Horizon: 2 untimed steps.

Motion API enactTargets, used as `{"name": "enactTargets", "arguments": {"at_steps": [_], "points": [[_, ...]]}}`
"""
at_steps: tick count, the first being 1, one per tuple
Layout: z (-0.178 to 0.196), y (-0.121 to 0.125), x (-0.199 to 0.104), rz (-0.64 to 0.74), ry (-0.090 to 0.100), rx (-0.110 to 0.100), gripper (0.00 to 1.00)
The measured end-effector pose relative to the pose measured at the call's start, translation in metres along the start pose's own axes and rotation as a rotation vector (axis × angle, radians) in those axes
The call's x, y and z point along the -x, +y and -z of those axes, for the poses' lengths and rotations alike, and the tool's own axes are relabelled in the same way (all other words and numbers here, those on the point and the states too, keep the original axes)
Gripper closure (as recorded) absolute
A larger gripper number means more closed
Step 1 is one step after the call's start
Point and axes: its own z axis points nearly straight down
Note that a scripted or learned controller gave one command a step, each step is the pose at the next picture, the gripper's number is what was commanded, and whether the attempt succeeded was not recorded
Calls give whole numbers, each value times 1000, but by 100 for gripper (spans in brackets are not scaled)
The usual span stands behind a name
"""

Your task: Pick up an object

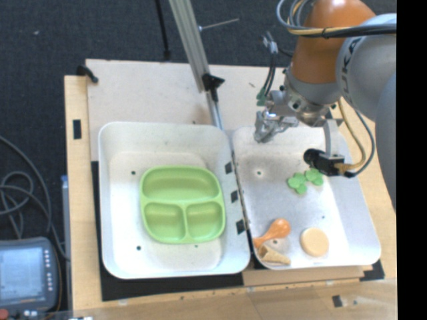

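Note:
My gripper (265, 131) hangs over the far left corner of the right bin (347, 199), with nothing visible between its fingers. Nearer the bin's middle lies a green leafy toy (304, 180), apart from the gripper. Along the near edge sit an orange toy piece (274, 231), a tan cone-shaped piece (273, 253) and a round beige disc (314, 241). The grey arm with its orange band (330, 39) comes in from the upper right.
The left bin (117, 179) holds a green divided plate (181, 203). A slanted metal pole (192, 45) rises behind the bins and meets the bench near their shared far corner. Black cables loop by the arm's wrist at the right bin's far side.

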Motion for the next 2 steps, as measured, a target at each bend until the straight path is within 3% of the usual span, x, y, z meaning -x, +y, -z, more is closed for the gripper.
{"name": "enactTargets", "arguments": {"at_steps": [1, 2], "points": [[-6, 20, -48, 1, 1, 1, 100], [-23, 23, -98, 0, 1, -2, 100]]}}
